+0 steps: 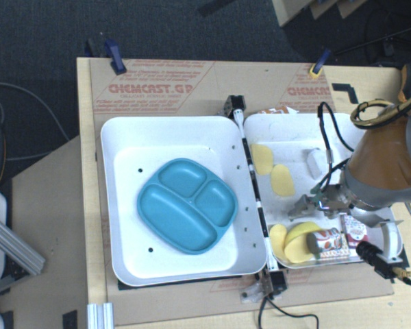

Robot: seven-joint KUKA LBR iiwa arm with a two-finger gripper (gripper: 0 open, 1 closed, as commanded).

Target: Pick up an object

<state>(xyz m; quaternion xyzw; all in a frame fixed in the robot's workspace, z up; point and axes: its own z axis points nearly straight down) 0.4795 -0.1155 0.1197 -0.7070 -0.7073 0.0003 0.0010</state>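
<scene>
So the right bin [288,123] has a little pile of stuff to grab. Two pale yellow chip-looking pieces lie flat near its left wall, the upper chip [262,159] just beside the lower chip [282,180]. Down in the front left corner sits a yellow banana [298,242], curved, lying on its side, next to another yellowish piece I can't identify. Touching the banana on its right is a small red and white can [327,243] lying on its side along the front edge.
</scene>
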